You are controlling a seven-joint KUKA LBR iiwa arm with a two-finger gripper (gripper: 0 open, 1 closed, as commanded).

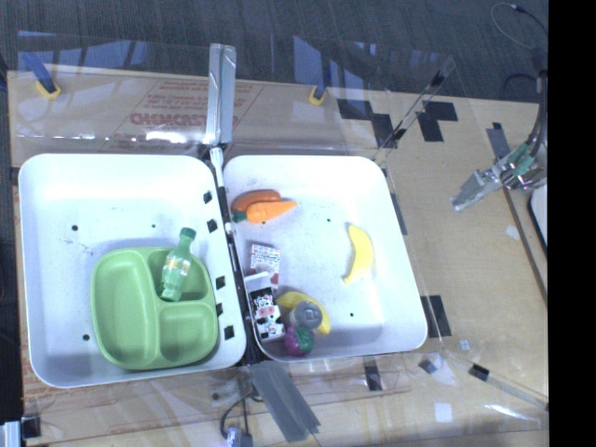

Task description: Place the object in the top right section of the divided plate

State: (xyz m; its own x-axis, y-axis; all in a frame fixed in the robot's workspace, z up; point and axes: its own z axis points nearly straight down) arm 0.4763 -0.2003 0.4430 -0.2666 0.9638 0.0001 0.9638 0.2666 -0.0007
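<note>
This looks like a robot test lab, not a home or kitchen. Two shallow white bins (307, 170) sit side by side on a wooden tabletop (466, 277), fenced by clear plastic panels (372, 73) whose edges are held by small clips and marked with black tape patches (433, 119). A printed warning label shows through the panel behind the left bin. The food is toy stuff: a plastic banana (358, 252), a carrot (265, 209), small cartons (264, 287), and a green divided plate (154, 310) with a little bottle (177, 266) lying in it. Cables run over the dark carpet (279, 7) at the right
</note>
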